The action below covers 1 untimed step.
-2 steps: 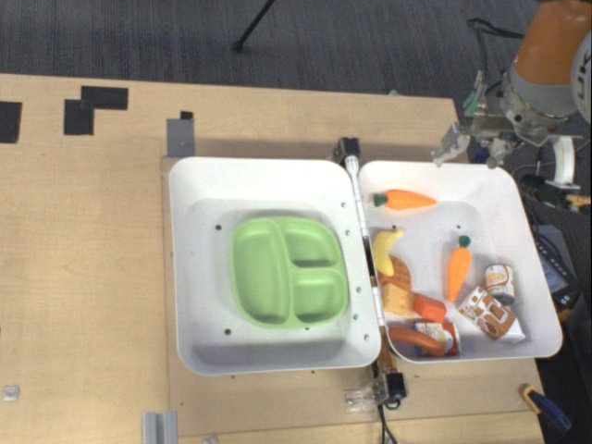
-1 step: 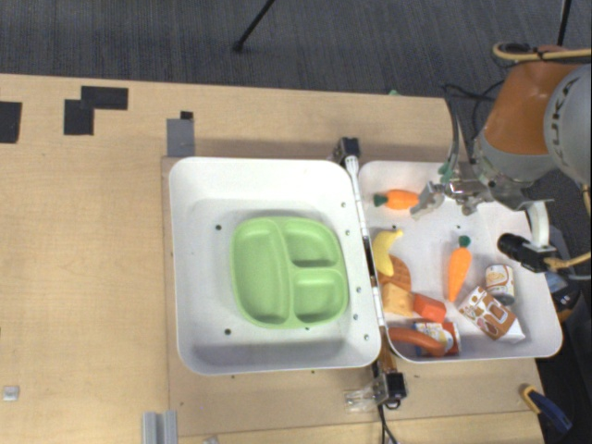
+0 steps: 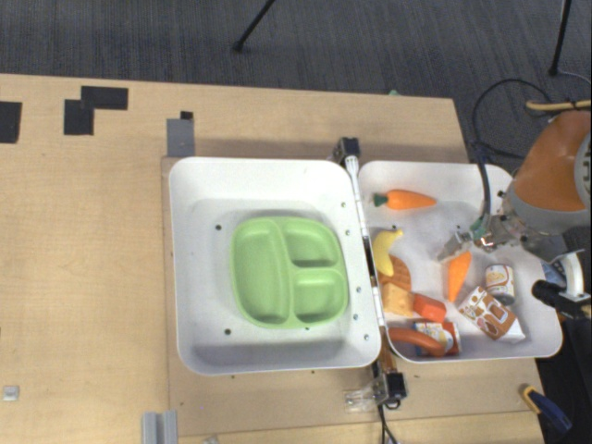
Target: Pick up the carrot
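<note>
A light wooden bench [image 3: 83, 276] was seen carrying two shallow white bins side by side, touching along their inner edges. The left bin [image 3: 199, 248] sat near the middle, the right bin [image 3: 532, 336] at the bench's right end. Black patches [image 3: 92, 107] were marked near the far left edge, beside a small grey bracket [image 3: 180, 137].

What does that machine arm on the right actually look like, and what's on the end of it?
The arm is a thick rounded body, grey with a broad orange band above the wrist. It ends in a small metal gripper of slim silvery parts with a few tiny coloured spots near its base. A black cable loops beside it.
</note>
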{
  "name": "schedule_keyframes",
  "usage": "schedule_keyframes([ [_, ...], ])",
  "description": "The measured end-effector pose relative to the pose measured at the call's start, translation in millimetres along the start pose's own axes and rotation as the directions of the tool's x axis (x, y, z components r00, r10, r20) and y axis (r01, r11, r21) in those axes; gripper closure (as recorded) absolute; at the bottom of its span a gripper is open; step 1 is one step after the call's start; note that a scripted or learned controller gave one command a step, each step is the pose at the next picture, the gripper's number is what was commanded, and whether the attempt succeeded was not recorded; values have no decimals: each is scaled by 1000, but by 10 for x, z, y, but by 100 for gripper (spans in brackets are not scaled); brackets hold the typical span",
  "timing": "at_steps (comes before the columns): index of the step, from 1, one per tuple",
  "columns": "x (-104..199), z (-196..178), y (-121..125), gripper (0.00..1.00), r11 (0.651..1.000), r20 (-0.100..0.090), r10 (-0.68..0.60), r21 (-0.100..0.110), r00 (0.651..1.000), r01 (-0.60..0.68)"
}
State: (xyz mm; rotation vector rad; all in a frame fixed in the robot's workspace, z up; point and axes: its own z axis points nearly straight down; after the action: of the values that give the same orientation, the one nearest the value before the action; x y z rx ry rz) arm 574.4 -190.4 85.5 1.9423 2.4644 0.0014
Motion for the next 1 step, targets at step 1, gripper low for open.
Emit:
schedule_keyframes([
  [1,487,-8,-209,0,909,-2,417,-2,909,-417],
])
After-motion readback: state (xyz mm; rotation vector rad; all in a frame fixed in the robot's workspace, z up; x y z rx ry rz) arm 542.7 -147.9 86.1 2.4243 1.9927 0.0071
